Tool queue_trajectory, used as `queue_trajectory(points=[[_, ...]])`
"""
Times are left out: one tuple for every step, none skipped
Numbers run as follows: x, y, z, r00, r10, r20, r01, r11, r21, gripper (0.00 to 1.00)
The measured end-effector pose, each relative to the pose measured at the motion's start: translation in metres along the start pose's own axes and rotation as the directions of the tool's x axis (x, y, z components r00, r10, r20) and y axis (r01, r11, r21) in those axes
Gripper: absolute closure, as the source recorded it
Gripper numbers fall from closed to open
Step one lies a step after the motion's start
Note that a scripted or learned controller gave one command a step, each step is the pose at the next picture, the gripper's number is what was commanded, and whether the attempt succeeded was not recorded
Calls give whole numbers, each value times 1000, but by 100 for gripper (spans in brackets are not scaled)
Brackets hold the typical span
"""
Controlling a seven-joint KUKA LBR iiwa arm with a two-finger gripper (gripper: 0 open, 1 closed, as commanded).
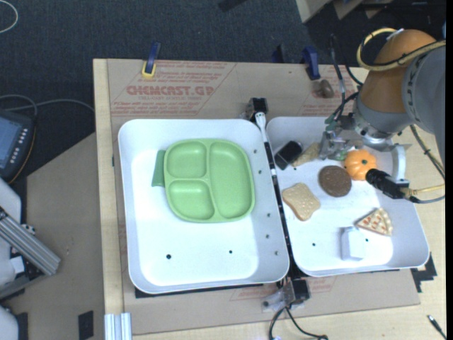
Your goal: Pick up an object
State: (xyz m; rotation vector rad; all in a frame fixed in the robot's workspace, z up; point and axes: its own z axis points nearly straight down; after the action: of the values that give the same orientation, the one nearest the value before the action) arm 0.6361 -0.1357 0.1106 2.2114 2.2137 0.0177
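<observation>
Dark blue-grey carpet surrounds a desk (212, 83) topped with a brown board printed in red lettering, with a yellow clamp (149, 65) on its far edge towards the left corner and a blue clamp (310, 62) further right along that edge. Two shallow white bins sit side by side on the board. In the left bin (141, 261) a green divided plate (209, 180) with three compartments lies towards the far half, with a darker green piece (158, 168) showing at its left side.

In the right bin (311, 261) a small black object (287, 154) lies near the far left corner. Nearer the middle, a slice of toast (302, 200) rests just beside the bin's left wall, with a round brown cookie-like disc (335, 180) to its right. A small orange pumpkin (360, 165) sits just beside the disc on its far right. Towards the near right corner lie a pizza wedge (374, 222) and, in front of it, a white block (352, 244).

At the far right side of that bin the arm comes down, its gripper (335, 142) low over the bin floor just left of the pumpkin and beyond the disc. I cannot tell how it is set.
</observation>
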Motion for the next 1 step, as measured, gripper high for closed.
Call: queue_trajectory(points=[[1,6,-62,1000,0,2,0,1000,8,100]])
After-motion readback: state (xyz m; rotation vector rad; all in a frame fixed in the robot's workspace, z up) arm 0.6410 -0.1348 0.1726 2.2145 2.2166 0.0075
